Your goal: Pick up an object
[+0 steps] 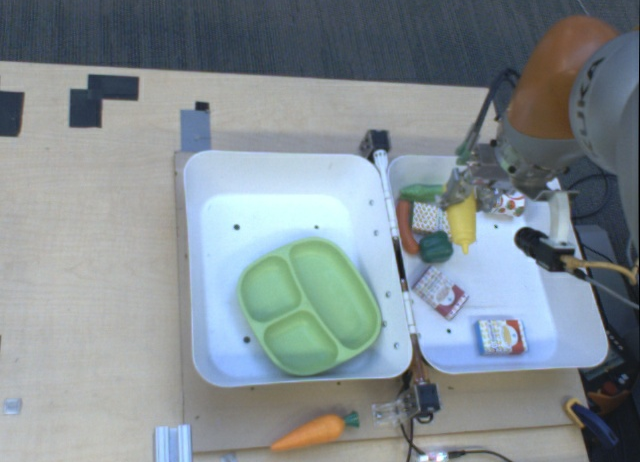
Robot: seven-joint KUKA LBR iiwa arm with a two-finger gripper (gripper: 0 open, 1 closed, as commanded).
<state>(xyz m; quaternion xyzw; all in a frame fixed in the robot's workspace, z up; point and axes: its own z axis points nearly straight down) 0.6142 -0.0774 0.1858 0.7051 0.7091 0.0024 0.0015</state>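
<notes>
Nothing legible from here: the red packet [440,291] and the small orange-and-white box [500,336] carry printing, but it's too small and blurred to read.

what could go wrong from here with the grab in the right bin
The gripper sits over a tight cluster: the yellow bottle, a checkered packet and a dark green piece lie close together, so it may catch two things or knock one aside. The bottle looks rounded and could slip out.

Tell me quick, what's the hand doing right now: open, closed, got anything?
Hand: cannot be told; it sits low in the right bin over the yellow bottle.
</notes>
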